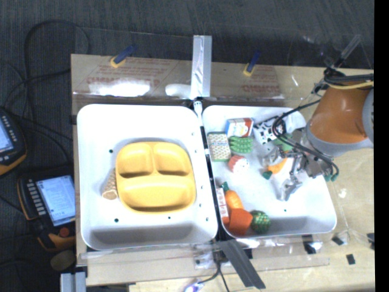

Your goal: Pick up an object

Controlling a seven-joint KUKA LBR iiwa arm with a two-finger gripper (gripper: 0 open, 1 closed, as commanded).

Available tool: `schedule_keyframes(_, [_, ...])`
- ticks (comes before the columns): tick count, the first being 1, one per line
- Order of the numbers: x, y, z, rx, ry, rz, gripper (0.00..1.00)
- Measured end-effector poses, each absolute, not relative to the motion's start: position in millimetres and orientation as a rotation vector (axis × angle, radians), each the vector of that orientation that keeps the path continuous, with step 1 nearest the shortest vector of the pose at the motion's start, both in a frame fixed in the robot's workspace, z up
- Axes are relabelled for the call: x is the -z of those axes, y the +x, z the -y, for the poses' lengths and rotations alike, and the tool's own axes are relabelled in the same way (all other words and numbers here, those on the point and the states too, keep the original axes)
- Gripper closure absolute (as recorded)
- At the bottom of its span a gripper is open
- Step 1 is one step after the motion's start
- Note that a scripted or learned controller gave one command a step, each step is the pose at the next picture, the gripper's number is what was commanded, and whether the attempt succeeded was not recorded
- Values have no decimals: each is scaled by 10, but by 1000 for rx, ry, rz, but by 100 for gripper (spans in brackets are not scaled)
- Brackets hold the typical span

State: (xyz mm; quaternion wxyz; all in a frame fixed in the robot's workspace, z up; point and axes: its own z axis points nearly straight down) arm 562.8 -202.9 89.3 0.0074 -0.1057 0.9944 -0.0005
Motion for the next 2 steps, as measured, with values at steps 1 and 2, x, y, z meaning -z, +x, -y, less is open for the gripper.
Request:
schedule_keyframes(1, [-885,5801,1865,7,-217,-3126,0])
schedule_keyframes(2, [-952,5803,1856,9,-221,-3129,100])
